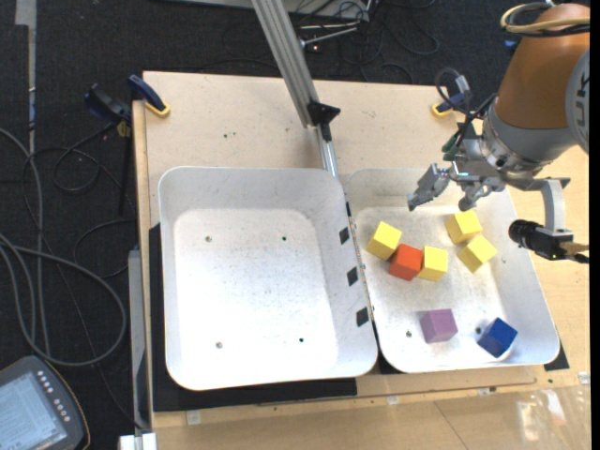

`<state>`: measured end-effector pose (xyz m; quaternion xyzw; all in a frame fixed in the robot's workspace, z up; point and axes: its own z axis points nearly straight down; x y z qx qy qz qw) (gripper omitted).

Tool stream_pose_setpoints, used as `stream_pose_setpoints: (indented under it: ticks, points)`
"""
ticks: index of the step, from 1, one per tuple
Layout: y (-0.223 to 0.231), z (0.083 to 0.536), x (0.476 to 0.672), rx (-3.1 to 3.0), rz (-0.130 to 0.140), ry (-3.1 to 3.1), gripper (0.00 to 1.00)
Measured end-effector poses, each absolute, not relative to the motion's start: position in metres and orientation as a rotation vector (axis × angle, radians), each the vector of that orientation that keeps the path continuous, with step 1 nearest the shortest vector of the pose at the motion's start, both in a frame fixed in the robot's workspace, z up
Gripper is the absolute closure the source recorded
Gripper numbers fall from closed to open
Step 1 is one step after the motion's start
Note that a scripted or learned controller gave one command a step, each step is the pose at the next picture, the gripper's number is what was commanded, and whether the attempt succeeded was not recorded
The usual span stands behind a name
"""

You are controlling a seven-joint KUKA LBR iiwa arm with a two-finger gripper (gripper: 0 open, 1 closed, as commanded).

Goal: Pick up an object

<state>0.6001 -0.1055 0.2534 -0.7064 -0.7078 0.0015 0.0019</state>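
A: What crowds the right bin (525, 293)?

B: Seven small cubes. A yellow cube (383, 240) sits touching an orange cube (406, 262), which touches another yellow cube (434, 262). Two more yellow cubes (464, 226) (476, 252) lie just under the arm's wrist, near the bin's right wall. A purple cube (438, 325) and a blue cube (497, 337) rest near the front rim, apart from each other.

A: And the end effector (452, 190)?

B: It hangs over the back of the right bin, its fingers spread apart, with nothing between them. The nearest yellow cube is just beside it.

A: Where is there open room?

B: The left bin (178, 251) has a bare, speckled white floor. The right bin's back left corner is free too. A slanted metal pole (286, 50) comes down to the desk (234, 111) between the bins' back edges, and clamps (148, 97) grip the desk's far corners.

A: Surfaces?

B: Smooth shallow white bins with rounded corners, pale wood desk, matte blocks
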Motion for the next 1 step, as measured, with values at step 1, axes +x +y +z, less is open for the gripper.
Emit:
stream_pose_setpoints:
  ticks: [1]
  points:
    - [-0.1058, 0.2562, 0.6008, -2.221, 0.0, -2.222, 0.0]
